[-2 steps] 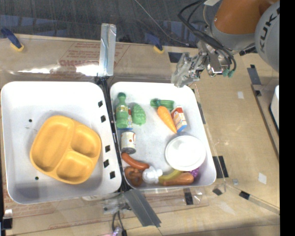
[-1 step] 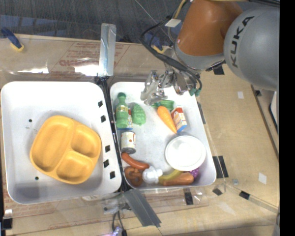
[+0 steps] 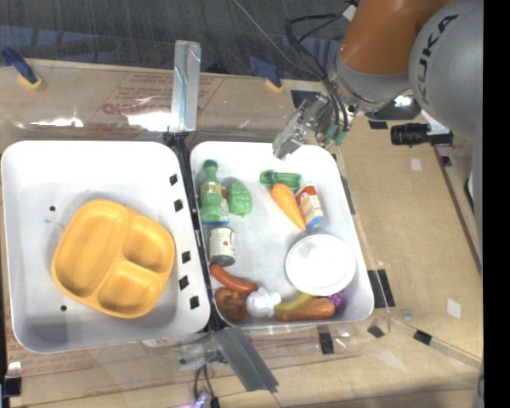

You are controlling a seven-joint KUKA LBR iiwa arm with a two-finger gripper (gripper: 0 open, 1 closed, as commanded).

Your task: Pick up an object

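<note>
One arm (image 3: 408, 32) angled over right bin's (image 3: 348, 219) far rim; hand (image 3: 302, 134) tilted, grip state unclear.

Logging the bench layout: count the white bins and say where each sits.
2. The left bin holds a yellow tray; the right bin, touching it, holds the toy food, below the gripper. None looks hidden.

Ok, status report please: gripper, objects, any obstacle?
Gripper above right bin's far edge, holding nothing. Carrot nearest, untouched. Nothing blocking.

Tan bench (image 3: 425, 253), dark carpeted floor (image 3: 85, 7)
</note>
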